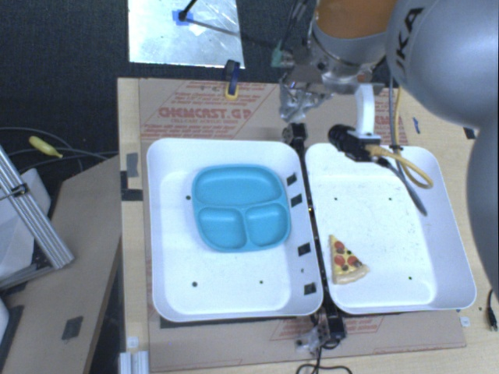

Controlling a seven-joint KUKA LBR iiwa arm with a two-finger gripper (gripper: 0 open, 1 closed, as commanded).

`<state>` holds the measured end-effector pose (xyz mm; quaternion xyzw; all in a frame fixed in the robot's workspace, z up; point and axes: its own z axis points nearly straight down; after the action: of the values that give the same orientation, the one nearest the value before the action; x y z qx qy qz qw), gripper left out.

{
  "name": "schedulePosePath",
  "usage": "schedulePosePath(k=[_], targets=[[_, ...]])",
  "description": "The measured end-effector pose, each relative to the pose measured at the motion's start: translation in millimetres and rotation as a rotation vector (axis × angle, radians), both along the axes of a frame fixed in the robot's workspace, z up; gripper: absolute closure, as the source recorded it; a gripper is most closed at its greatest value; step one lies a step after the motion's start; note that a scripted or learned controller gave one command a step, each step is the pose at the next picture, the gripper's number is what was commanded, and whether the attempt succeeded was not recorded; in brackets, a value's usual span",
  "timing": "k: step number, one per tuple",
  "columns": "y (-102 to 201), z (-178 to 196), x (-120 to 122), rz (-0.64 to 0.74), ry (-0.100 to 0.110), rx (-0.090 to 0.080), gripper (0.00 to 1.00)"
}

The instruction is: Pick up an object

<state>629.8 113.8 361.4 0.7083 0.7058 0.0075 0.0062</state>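
The gripper (pixel 295 114) hangs above the far edge of the bench, near where the two bins meet; whether it is open or closed cannot be told. A toy pizza slice (pixel 345 260) lies near the left edge of the right bin (pixel 444 232), while a blue tray (pixel 240 207) fills the left bin's (pixel 168 232) middle. A clean pick likely means centring over the slice and straddling its narrow width.

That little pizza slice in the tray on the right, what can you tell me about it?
The pizza slice looks like a small toy wedge, probably plastic, with a tan crust edge, yellow cheese and red round toppings. It lies flat on the floor of the right white bin, near the bin's lower left corner, its tip pointing up the picture. Nothing else touches it; the gripper is far off, above the bins' top edge.
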Motion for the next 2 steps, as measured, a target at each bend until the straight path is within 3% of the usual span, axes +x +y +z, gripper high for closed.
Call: schedulePosePath(k=[1,2], targets=[[82,-4,40,0.013,0.013,0.002,1.00],[123,-41,36,0.011,0.020,0.000,1.00]])
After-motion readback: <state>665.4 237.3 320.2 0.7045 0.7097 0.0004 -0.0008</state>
